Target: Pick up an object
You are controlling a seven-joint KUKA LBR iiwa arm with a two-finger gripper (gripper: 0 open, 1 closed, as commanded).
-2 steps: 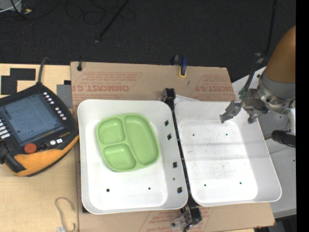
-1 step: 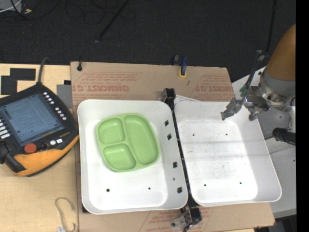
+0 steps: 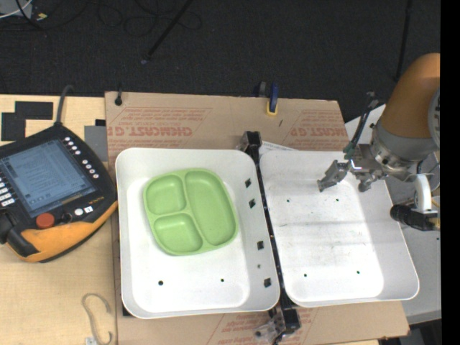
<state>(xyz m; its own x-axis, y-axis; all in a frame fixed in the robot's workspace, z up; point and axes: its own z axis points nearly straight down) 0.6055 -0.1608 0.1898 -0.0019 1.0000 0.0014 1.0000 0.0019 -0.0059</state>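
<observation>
A light green divided plate (image 3: 190,212) with three compartments lies flat in the left white bin (image 3: 144,286), a little left of that bin's middle. My gripper (image 3: 348,180) hangs over the upper right part of the right white bin (image 3: 374,279), far to the right of the plate. Its two dark fingers (image 3: 332,176) stand apart, open, with nothing between them. The grey arm with its orange band (image 3: 417,92) comes in from the right edge.
A black divider with clips (image 3: 259,214) runs between the two bins. Both bins rest on a cardboard sheet (image 3: 180,121). A teach pendant with a screen (image 3: 47,185) lies left of the bins. A blue-and-yellow clamp (image 3: 272,99) grips the cardboard's far edge.
</observation>
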